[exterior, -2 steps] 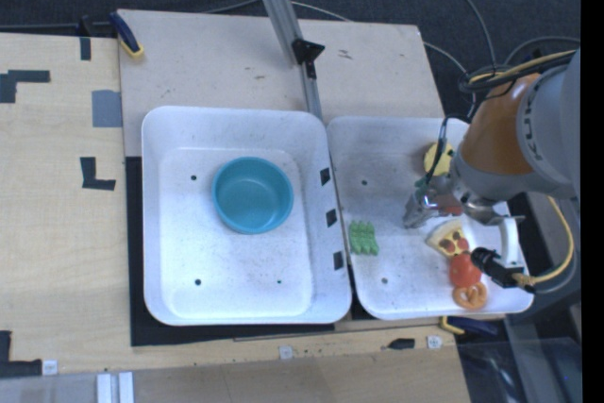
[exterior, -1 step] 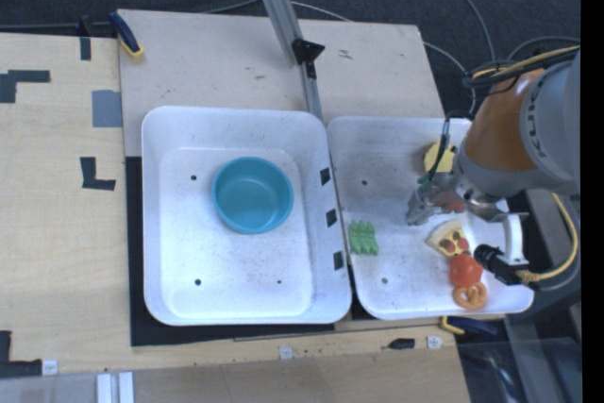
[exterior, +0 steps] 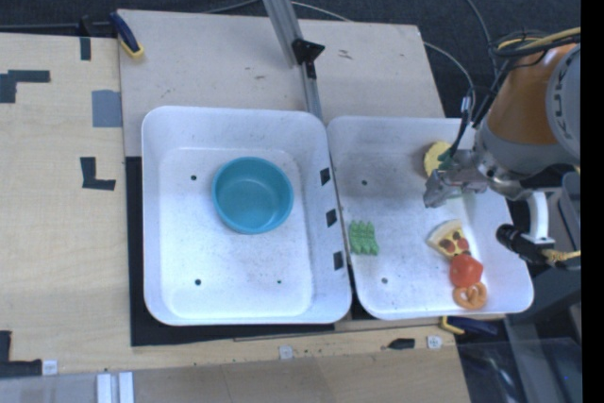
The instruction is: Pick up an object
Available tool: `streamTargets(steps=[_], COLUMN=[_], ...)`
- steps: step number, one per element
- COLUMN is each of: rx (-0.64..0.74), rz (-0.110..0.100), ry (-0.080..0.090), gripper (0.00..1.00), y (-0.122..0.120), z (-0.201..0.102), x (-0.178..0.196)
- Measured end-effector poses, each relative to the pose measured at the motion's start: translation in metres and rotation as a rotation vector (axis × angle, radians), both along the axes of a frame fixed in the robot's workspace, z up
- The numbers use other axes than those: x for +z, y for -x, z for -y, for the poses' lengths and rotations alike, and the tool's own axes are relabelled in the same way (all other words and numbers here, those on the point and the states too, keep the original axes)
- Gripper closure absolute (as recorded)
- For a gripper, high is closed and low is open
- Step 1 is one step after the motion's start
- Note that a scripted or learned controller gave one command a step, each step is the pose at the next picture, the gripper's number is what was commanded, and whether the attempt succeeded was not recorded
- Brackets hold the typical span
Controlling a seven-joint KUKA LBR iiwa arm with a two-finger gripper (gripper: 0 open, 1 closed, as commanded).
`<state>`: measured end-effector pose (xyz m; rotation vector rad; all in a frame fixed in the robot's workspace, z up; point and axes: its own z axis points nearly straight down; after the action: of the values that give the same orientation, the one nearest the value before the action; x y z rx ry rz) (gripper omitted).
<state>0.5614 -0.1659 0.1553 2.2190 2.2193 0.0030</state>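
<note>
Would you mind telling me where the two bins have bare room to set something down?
Left bin: bare floor all around the blue bowl. Right bin: bare between the green piece and the claw. Crowded along its right side, near the tomato.

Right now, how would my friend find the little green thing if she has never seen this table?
Look at the two white bins side by side and pick the right-hand bin, the one without the blue bowl. Near its left wall lies a small green toy with a bumpy top. It sits alone, apart from the yellow, red and orange toys bunched along the bin's right side.
</note>
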Motion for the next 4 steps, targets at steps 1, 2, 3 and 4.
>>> streamTargets(steps=[1, 2, 3, 4], rx=[0.0, 0.004, 0.004, 0.003], rz=[-0.001, -0.004, -0.004, -0.004], ry=[0.0, -0.002, -0.002, -0.002], gripper=[1.0, 1.0, 1.0, 1.0], y=[-0.001, -0.025, -0.031, -0.038], z=[0.0, -0.046, -0.095, -0.139], x=[0.051, 0.057, 0.054, 0.055])
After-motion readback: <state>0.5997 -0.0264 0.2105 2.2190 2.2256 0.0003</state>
